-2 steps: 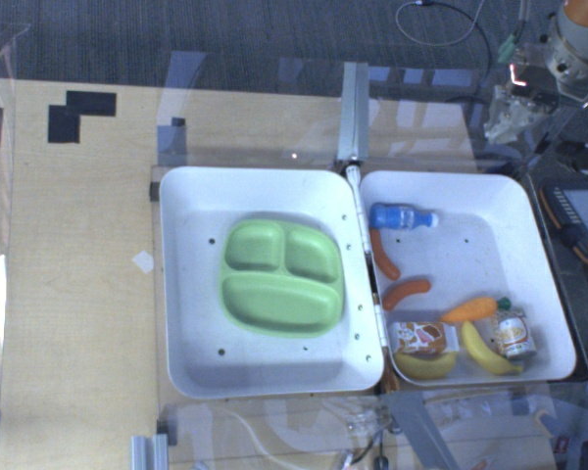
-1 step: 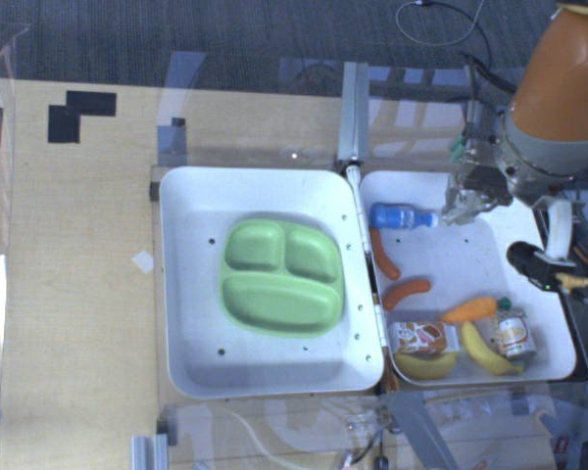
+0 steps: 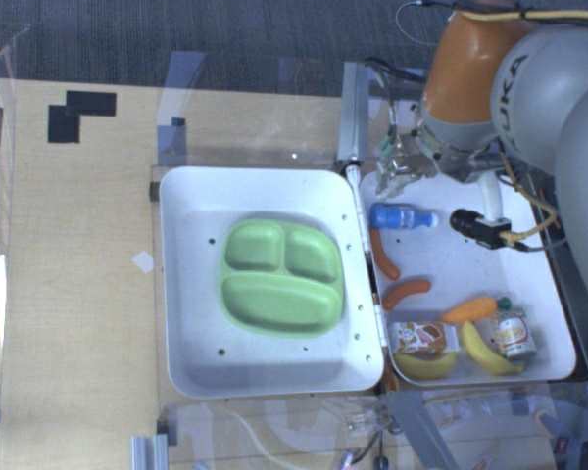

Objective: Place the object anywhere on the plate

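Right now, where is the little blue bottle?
The blue bottle lies on its side near the top of the right bin, just below the end effector and above two sausages.

The arm (image 3: 529, 76) is cut off by the top and right edges and hides the right bin's (image 3: 559, 360) far right corner. The gripper (image 3: 397, 160) is too small and cluttered to read. A packet (image 3: 423, 339) covers part of a banana (image 3: 426, 365) at the near edge.

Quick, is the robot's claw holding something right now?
Gripper: over the right bin's far corner, above the blue bottle; whether it grips anything cannot be told.
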{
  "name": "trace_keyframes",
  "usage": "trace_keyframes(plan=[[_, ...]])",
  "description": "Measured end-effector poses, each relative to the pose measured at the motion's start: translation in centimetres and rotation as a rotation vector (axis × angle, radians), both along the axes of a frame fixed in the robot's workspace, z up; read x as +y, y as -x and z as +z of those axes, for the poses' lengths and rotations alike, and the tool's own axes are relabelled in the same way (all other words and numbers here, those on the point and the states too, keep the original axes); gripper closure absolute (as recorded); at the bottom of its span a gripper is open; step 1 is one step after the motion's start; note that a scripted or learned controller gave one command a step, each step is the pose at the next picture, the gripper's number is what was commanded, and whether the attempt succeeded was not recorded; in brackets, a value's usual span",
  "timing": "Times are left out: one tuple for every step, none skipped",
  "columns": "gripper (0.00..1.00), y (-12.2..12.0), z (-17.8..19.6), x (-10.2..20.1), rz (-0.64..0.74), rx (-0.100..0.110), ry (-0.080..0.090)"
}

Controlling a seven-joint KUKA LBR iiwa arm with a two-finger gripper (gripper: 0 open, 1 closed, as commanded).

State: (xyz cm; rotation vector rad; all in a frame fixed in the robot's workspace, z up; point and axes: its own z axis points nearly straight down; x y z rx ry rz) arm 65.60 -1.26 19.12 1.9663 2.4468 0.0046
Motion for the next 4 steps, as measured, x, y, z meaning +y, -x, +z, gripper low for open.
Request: trace_keyframes(plan=[[1.0, 3.1, 12.6, -2.1, 0.07, -0.005, 0.001], [1.0, 7.9, 2.5, 6.5, 0.219, -0.002, 0.0], [1.0, 1.3, -0.6, 2.8, 0.248, -0.002, 0.001], [1.0, 5.7, -0.5, 7.8, 0.424, -0.002, 0.001]])
